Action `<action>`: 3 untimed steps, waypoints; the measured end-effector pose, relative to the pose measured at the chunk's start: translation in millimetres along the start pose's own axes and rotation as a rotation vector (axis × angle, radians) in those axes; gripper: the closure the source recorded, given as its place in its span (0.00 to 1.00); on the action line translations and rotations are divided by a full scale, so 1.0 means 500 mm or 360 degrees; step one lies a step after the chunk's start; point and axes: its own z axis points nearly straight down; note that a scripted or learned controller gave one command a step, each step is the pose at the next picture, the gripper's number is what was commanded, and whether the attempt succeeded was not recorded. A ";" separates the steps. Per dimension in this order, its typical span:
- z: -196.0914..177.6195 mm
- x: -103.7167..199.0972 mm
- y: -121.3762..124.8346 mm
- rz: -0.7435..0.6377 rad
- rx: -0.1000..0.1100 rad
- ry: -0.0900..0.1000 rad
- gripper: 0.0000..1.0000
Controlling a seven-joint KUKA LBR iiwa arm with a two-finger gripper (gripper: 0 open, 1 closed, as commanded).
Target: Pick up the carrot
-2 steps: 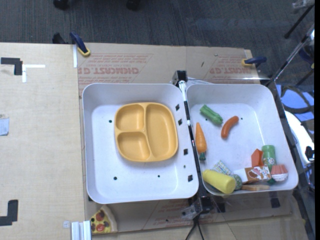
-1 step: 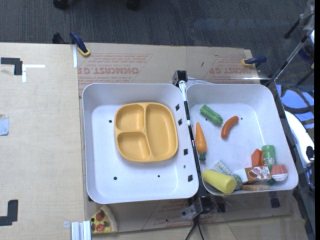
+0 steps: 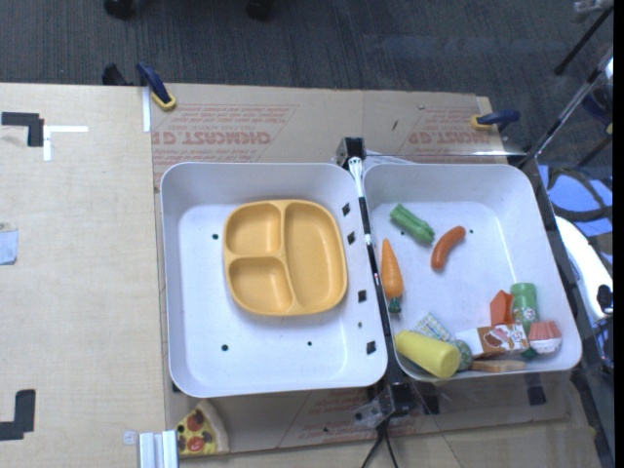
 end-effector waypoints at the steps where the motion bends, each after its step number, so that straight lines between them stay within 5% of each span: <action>1: 0.015 0.016 -0.009 -0.0139 0.0002 -0.0002 0.00; 2: 0.001 0.019 -0.010 -0.0149 0.0000 -0.0007 1.00; 3: 0.001 0.019 -0.010 -0.0148 0.0001 -0.0007 0.00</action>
